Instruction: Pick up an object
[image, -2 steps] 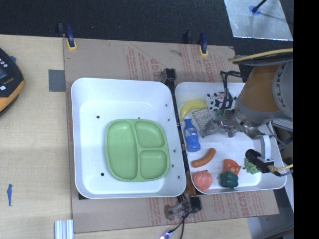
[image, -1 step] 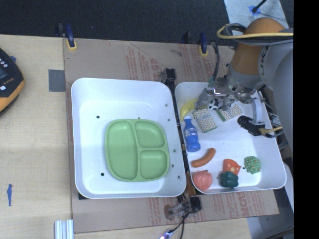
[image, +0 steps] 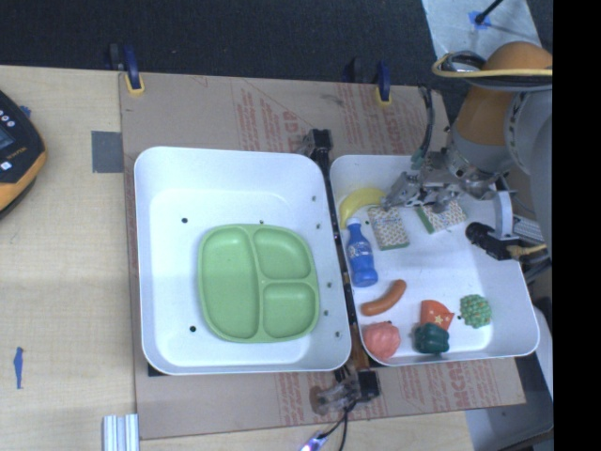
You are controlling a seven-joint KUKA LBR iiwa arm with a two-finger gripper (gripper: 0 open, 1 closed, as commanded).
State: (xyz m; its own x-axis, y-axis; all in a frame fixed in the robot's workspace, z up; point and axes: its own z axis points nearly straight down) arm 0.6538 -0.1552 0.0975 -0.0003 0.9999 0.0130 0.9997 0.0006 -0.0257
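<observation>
My gripper (image: 415, 220) hangs over the back of the right bin (image: 512, 294), reaching in from the right. It is open, and its two speckled pads (image: 388, 227) stand apart with bare bin floor between them. A yellow banana (image: 359, 201) lies just left of the left pad. In front of the banana stands a blue bottle (image: 360, 257). Nearer the front lie an orange sausage (image: 383, 297), a pink peach (image: 382, 338), a red pepper (image: 435, 313), a dark green pepper (image: 430, 339) and a green broccoli (image: 475, 310).
The left bin (image: 164, 252) holds a green divided plate (image: 258, 283). A black divider strip (image: 336, 252) runs between the two bins. A yellow and black device (image: 14, 153) sits at the bench's far left edge.
</observation>
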